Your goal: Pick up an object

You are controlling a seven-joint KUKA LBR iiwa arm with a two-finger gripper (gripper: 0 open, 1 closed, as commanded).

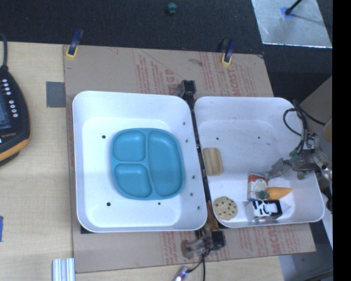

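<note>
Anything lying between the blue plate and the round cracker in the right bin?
In the camera view, between the blue divided plate and the round cracker run the two bins' touching walls. A tan bread-like piece lies further up.

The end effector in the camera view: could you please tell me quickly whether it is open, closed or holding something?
End effector: cannot be told; it sits at the right bin's right edge, too small and blurred.

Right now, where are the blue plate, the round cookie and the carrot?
blue plate (147, 162): camera view, middle where its dividers meet.
round cookie (225, 207): camera view, its centre.
carrot (279, 191): camera view, orange body.
</note>
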